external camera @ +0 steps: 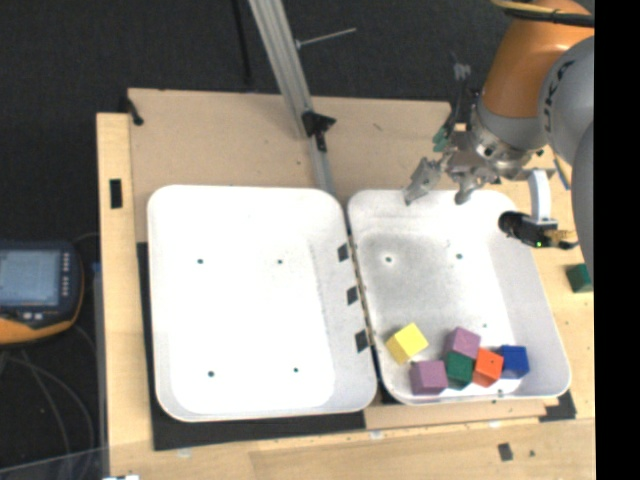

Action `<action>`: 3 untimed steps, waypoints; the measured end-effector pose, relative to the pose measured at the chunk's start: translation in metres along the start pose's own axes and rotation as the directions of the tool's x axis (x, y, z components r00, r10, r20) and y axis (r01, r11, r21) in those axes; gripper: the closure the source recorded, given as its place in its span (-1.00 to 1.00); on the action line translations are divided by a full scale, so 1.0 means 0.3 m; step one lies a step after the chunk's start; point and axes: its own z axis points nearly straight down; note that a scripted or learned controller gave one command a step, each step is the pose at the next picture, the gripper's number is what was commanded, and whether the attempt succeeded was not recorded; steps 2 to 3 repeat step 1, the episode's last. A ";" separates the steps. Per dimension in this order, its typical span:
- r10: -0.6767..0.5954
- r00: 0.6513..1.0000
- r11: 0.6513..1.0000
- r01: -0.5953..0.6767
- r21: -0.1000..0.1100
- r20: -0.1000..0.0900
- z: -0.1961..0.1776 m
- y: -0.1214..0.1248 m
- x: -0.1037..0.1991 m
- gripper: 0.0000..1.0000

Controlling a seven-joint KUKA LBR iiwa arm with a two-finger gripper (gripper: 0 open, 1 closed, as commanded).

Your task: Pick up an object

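Several small blocks lie in the near corner of the right bin point(440, 268): a yellow block point(407, 343), two purple blocks point(463, 343) point(428, 376), a green block point(458, 367), an orange block point(488, 366) and a blue block point(513, 360). My gripper point(438, 190) hangs over the far edge of the right bin, well away from the blocks. Its two fingers are spread apart with nothing between them.
The left bin point(250, 298) sits beside the right one, joined by dark clips along the shared edge. A slanted metal rod point(290, 68) rises from behind the bins. A handheld pendant point(35, 288) lies off the bench at left.
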 end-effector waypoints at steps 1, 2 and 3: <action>0.004 1.000 1.000 -0.004 0.003 0.001 0.385 0.019 0.119 -1.00; 0.004 1.000 1.000 -0.004 0.003 0.001 0.385 0.019 0.119 -1.00; 0.004 1.000 1.000 -0.004 0.003 0.001 0.385 0.019 0.119 -1.00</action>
